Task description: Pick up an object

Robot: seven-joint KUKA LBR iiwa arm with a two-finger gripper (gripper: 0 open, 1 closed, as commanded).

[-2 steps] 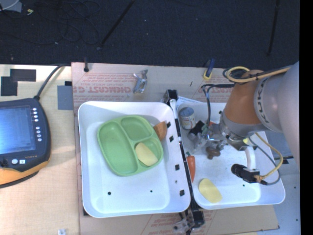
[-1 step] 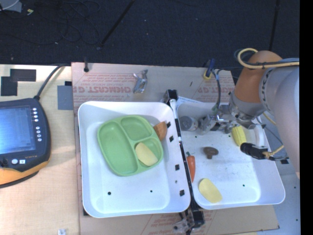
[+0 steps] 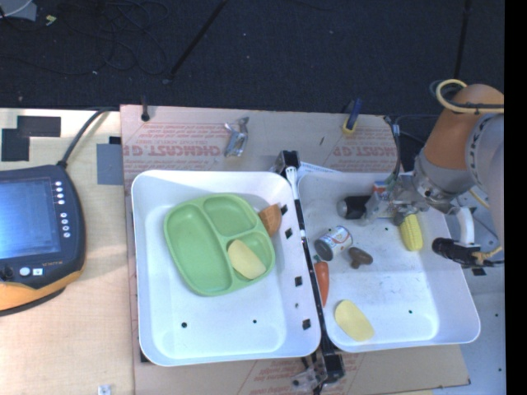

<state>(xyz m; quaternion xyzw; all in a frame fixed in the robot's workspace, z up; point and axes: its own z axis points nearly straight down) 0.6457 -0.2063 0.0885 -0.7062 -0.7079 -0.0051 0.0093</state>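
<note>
Objects for the pick lie in two white bins set side by side on the bench, listed here as I see them from left to right on my remote feed. At far left, outside the bins, a teach pendant (image 3: 33, 229) with a dark screen rests on the bench. The left bin (image 3: 142, 262) holds a green divided plate (image 3: 198, 245); a pale yellow piece (image 3: 247, 259) lies in the plate's lower right compartment, and an orange-brown item (image 3: 270, 218) touches the plate's right rim, near the wall between the bins. In the right bin (image 3: 403, 299), an orange carrot (image 3: 322, 282) lies along the left wall. Just right of it a small silver can (image 3: 333, 239) lies on its side, with a brown lump (image 3: 360, 257) close beside it. A flat yellow piece (image 3: 354, 321) lies apart from them, near the bin's front edge. A yellow corn cob (image 3: 411, 232) lies further right, toward the back. The gripper (image 3: 394, 206) sits low over the bin just above and left of the corn cob; I cannot tell whether it is spread or closed, and I see nothing held in it. The arm (image 3: 461, 138) enters from the right.
</note>
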